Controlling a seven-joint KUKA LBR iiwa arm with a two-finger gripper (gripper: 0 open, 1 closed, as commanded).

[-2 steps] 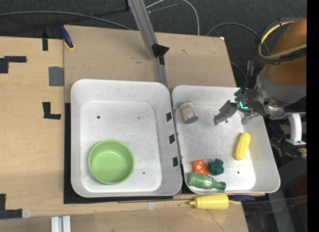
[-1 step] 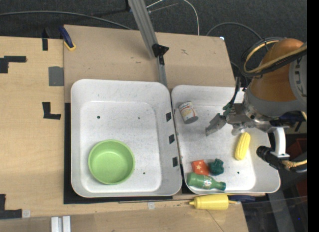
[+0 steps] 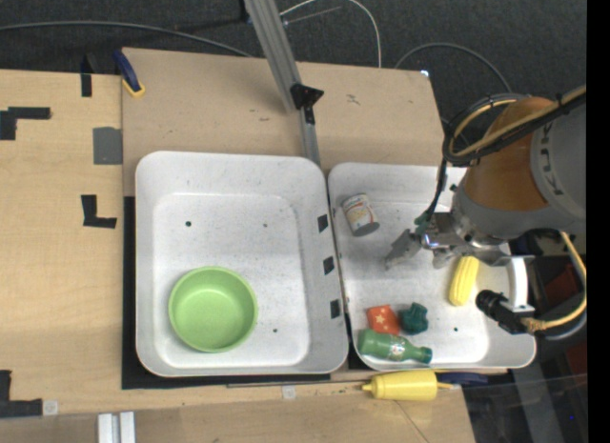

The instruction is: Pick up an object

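Gripper (image 3: 408, 249): I'm seeing it hovering in the right bin (image 3: 381, 184), fingers spread, holding nothing.
Can (image 3: 359, 213): lying nearby.

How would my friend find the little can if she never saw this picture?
Look in the right white bin, the one without the green bowl. Near its top left corner lies a small can, alone. It is grey and silver with a paper label, while the toys at the bottom are red, green and yellow.
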